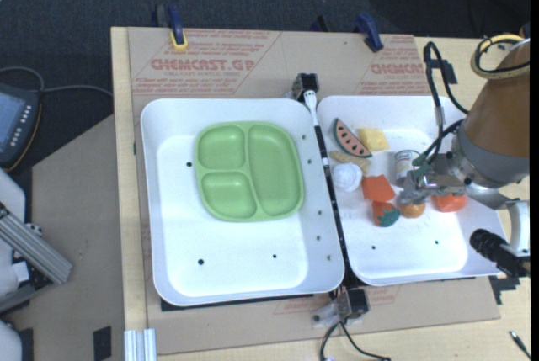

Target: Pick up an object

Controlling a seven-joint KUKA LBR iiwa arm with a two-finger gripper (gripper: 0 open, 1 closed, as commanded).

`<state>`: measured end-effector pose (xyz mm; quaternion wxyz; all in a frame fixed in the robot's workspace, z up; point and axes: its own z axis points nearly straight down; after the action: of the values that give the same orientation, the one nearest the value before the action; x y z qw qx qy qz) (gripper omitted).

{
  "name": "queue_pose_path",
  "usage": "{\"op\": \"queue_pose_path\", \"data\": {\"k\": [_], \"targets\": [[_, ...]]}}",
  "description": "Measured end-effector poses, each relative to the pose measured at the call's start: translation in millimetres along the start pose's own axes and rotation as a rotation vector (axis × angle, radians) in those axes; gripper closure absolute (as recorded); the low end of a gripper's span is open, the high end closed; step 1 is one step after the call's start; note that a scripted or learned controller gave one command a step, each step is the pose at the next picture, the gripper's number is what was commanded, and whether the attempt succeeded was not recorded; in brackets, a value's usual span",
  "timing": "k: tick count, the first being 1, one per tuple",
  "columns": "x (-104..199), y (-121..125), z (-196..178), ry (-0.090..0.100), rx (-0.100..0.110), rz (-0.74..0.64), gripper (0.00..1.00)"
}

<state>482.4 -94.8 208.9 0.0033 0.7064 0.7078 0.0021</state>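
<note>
The right bin [404, 267] holds several small toy foods: a watermelon slice [349, 139], a yellow piece [373, 138], a white lump [345, 176], an orange-red block [378, 188], a teal piece [386, 217], an orange ball [413, 208] and a red-orange piece [450, 201]. My gripper [414, 184] hangs low over the bin's right-middle, directly above the orange ball and just right of the orange-red block. A small silvery object [405, 159] lies just behind it. Whether anything is held is hidden by the gripper body.
The left bin [244, 271] carries a green divided plate [249, 170]. The arm's grey and orange wrist [501, 128] covers the right bin's far right side. Cables [435, 90] loop over the right bin's back edge. Blue clamps [368, 31] hold the board's rear.
</note>
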Motion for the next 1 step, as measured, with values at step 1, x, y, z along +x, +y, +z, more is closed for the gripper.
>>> {"op": "queue_pose_path", "data": {"k": [1], "targets": [[0.0,1.1,-16.9,0.0,0.003,0.001,1.0]]}}
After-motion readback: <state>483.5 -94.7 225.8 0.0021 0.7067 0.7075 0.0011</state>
